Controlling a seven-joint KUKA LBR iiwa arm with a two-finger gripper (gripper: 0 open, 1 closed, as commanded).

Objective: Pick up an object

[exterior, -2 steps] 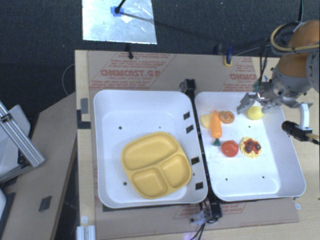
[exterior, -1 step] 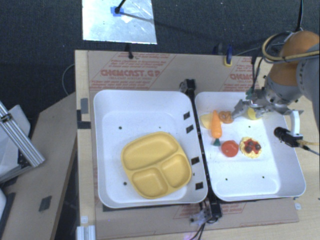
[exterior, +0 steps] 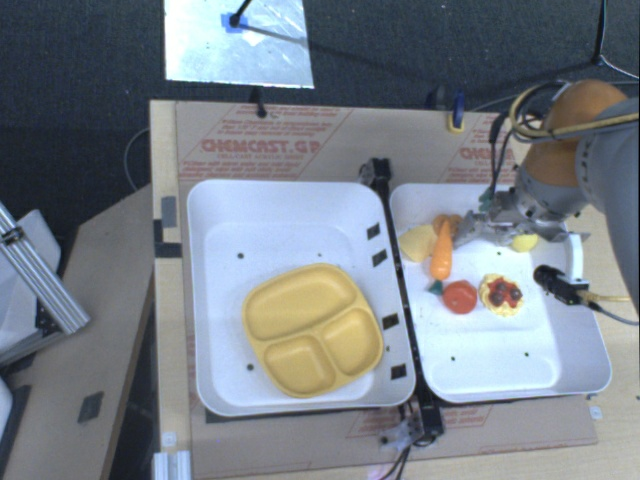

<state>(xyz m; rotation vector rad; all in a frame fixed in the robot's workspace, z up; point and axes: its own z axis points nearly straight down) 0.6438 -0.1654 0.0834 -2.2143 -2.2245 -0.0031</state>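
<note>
The right bin (exterior: 575, 368) has bare floor across its near half, while its toys crowd the far half, close to the divider and the far wall; the left bin (exterior: 215, 238) is mostly taken up by a yellow divided tray (exterior: 312, 328) with bare floor around it. The claw (exterior: 478, 224) sits low at the far side of the right bin, just beside the orange carrot (exterior: 441, 250), and I cannot tell how its tips stand or whether they grip anything. In that bin lie a pale yellow piece (exterior: 418, 241) touching the carrot, a red tomato (exterior: 459, 296), a small pizza (exterior: 501, 294) beside the tomato, and a yellow lemon (exterior: 524, 242) partly under the arm (exterior: 600, 158).
</note>
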